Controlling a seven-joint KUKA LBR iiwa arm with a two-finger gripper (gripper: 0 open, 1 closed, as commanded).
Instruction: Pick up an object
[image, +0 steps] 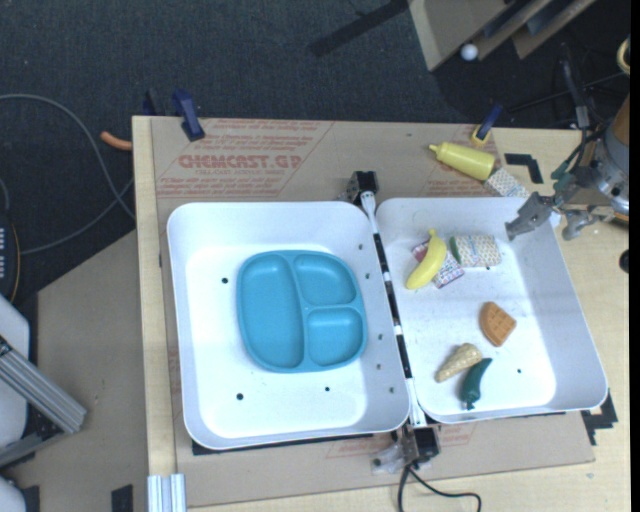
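Jaws (549, 213) over the right bin's (560, 330) far right rim; their state cannot be told.
In that bin lie a banana (428, 262), a bun (496, 323) and a pepper (473, 384); a blue tray (298, 309) sits in the left bin (200, 300).

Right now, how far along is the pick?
Done: nothing lifted yet. The banana, the bread piece, the cone and the green pepper all lie in the right bin. In hand: the pincer sits over that bin's far right edge with nothing between its fingers. Left: descend, grasp, lift.
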